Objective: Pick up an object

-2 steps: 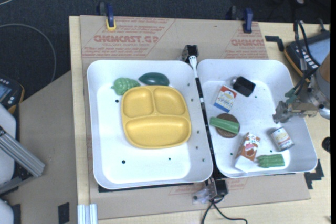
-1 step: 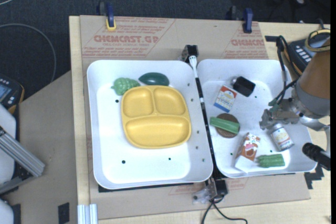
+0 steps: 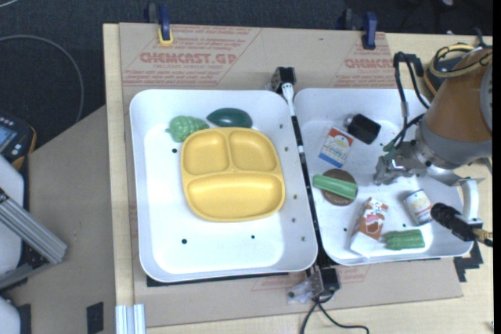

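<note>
The right bin (image 3: 368, 102) holds several small objects: a black block (image 3: 363, 127), a white, red and blue packet (image 3: 337, 146), a green cucumber-like piece (image 3: 335, 184) lying across a brown disc (image 3: 338, 199), an orange snack packet (image 3: 373, 219), a green toy (image 3: 405, 240) and a small can (image 3: 418, 206). My gripper (image 3: 389, 168) hangs low over the right half of this bin, between the black block and the can, above bare bin floor. I see nothing held in it.
The left bin (image 3: 156, 192) carries a yellow divided plate (image 3: 232, 173), with a light green lump (image 3: 185, 127) and a dark green piece (image 3: 229, 118) behind it. The arm's grey and orange body (image 3: 458, 117) covers the right bin's far right side.
</note>
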`<action>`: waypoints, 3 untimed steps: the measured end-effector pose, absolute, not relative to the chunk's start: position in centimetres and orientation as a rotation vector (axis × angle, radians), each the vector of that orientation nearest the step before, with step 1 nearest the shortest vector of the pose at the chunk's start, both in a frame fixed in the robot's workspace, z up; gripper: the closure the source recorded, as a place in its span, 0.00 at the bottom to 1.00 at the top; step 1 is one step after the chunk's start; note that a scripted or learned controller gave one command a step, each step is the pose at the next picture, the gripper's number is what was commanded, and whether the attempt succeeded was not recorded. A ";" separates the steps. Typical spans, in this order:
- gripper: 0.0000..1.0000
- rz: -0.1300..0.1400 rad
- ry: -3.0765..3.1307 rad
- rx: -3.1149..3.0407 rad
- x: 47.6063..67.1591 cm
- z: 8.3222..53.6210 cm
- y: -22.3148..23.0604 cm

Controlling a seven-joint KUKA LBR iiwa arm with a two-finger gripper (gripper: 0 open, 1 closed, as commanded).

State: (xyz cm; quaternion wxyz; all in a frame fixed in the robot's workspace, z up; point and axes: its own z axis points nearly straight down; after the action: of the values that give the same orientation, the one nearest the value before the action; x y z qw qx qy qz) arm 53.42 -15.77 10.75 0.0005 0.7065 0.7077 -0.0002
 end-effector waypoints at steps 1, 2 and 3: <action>1.00 0.003 2.220 2.216 57.9 8.4 -16.2; 1.00 0.002 2.230 2.219 55.0 11.3 -10.3; 1.00 0.001 2.223 2.222 55.1 12.2 -10.7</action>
State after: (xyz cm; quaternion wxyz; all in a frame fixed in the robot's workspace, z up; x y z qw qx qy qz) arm 55.05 -10.66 12.19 -0.0006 0.7069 0.7074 0.0002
